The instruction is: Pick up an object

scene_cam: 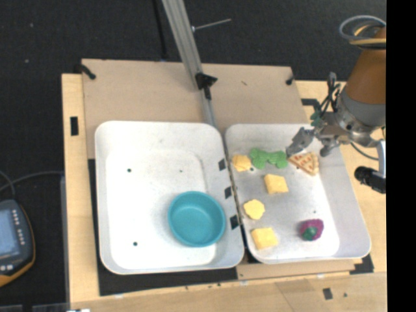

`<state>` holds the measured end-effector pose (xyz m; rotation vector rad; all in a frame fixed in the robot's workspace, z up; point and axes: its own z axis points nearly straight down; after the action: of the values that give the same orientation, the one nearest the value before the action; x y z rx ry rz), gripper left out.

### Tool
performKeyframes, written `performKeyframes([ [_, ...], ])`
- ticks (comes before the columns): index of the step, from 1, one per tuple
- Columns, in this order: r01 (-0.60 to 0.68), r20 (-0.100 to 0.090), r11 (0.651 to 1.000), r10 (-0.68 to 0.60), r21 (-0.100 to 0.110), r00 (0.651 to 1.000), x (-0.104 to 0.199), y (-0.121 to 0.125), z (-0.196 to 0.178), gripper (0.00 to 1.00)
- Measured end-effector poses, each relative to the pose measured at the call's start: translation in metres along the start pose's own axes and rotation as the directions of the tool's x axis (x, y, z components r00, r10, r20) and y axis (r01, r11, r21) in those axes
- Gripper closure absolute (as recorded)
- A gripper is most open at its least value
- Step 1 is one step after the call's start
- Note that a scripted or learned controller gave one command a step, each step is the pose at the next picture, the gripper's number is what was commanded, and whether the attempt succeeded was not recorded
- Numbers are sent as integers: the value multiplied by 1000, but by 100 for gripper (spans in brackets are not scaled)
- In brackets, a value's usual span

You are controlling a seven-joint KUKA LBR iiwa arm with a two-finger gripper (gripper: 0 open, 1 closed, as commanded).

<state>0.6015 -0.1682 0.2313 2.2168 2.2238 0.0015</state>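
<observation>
My gripper (312, 143) hangs over the upper right part of the right bin (344, 220), its two grey fingers spread apart and nothing between them. Just below it lies an orange pizza-slice toy (305, 163). To its left sits a green leafy toy (268, 158), then a small yellow piece (242, 164). Further down the bin lie a yellow block (276, 184), another yellow piece (253, 208), a yellow cube (264, 238) and a purple and green toy (312, 229).
The left bin (123, 174) holds a blue bowl (196, 218) near its lower right corner. A grey metal pole (185, 41) slants up from between the bins. A handheld pendant (13, 239) lies at the far left edge.
</observation>
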Motion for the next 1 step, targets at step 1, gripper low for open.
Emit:
performKeyframes([
  [1, 0, 0, 1000, 0, 0, 1000, 0, 0, 0, 0],
])
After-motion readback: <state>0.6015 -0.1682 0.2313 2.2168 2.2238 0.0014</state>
